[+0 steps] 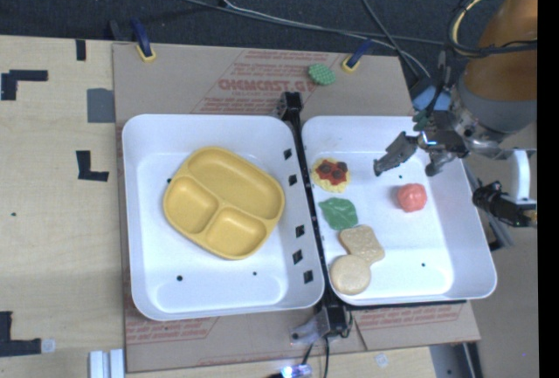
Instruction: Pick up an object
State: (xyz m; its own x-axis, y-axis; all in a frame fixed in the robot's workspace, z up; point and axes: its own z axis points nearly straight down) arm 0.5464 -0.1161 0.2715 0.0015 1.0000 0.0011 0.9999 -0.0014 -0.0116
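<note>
My gripper hangs over the right bin, its two dark fingers spread apart with nothing between them. A red tomato-like toy lies just below and slightly right of the fingertips. Further left in the same bin lie a small pizza piece, a green leaf, a tan cracker and a round pale cookie.
The left bin holds a yellow divided plate. A small green toy lies on the cardboard behind the bins. Black clips join the bins along the middle divider. Cables run across the dark floor at the back.
</note>
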